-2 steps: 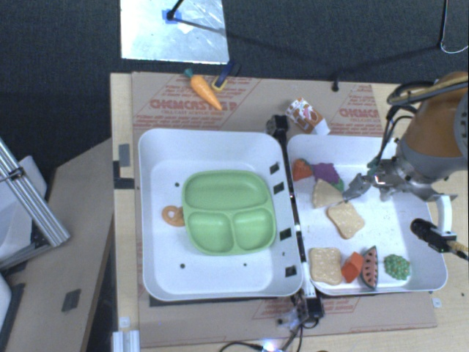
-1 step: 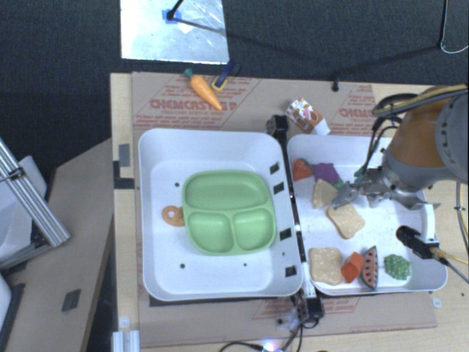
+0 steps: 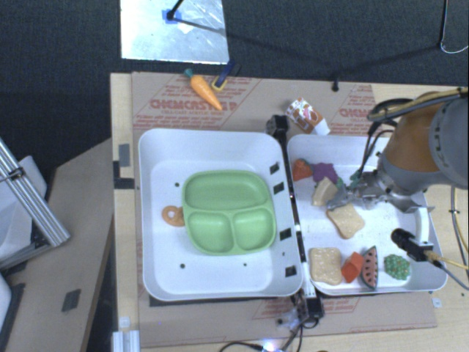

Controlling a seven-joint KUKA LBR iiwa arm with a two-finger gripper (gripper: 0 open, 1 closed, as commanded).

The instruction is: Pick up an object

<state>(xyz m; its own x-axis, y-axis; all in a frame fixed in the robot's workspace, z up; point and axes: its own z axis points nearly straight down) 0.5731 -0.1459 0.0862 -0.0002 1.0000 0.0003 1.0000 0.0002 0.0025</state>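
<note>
tool (image 3: 344,195) low in right bin (image 3: 432,229) | can't tell its state lol | toast slice (image 3: 346,221) just below-left of it, cheese wedge (image 3: 323,191) to its left | toast nearest

two shallow white bins sit side by side, the left bin (image 3: 157,196) and the right bin (image 3: 425,270). the left bin holds one light green three-compartment plastic tray (image 3: 227,211) and, at its nine o'clock, one small orange pretzel-shaped toy (image 3: 174,215). the right bin holds two tan toast slices (image 3: 327,265) (image 3: 346,221), one pale cheese-like wedge (image 3: 323,192), one purple chunk (image 3: 325,172), two orange-red pieces (image 3: 302,170) (image 3: 352,267), one watermelon slice (image 3: 370,267) and one green broccoli-like piece (image 3: 397,267). beyond the bins, at twelve o'clock, lie one orange toy carrot (image 3: 205,92) and one small printed packet (image 3: 307,116).
</note>
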